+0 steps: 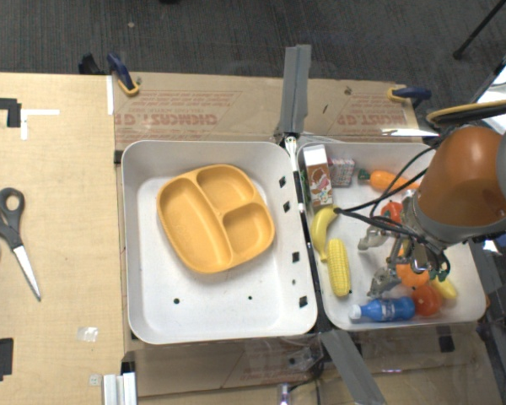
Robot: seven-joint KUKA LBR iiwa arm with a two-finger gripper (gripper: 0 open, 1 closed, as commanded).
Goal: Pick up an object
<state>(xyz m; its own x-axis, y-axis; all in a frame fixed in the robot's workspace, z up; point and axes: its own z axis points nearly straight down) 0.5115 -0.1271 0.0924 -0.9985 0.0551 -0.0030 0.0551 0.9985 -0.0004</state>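
Observation:
My gripper (pixel 378 264) hangs low inside the right bin (pixel 468 310), under the arm's orange band (pixel 464 175). Its two metal fingers (pixel 370 241) stand spread apart with nothing visibly between them. Left of it lie a yellow corn cob (pixel 339 265) and a banana (pixel 321 226). A blue bottle (pixel 386 310) lies just below the gripper at the bin's front wall. Orange toys (pixel 422 298) and a small yellow piece (pixel 445 289) sit close on its right, partly hidden by the arm.
At the back of the right bin are a small carton (pixel 319 175), a pinkish box (pixel 343 171) and an orange carrot-like toy (pixel 379 178). The left bin (pixel 143 302) holds a yellow divided plate (pixel 215 218). Scissors (pixel 13 234) lie on the bench at far left.

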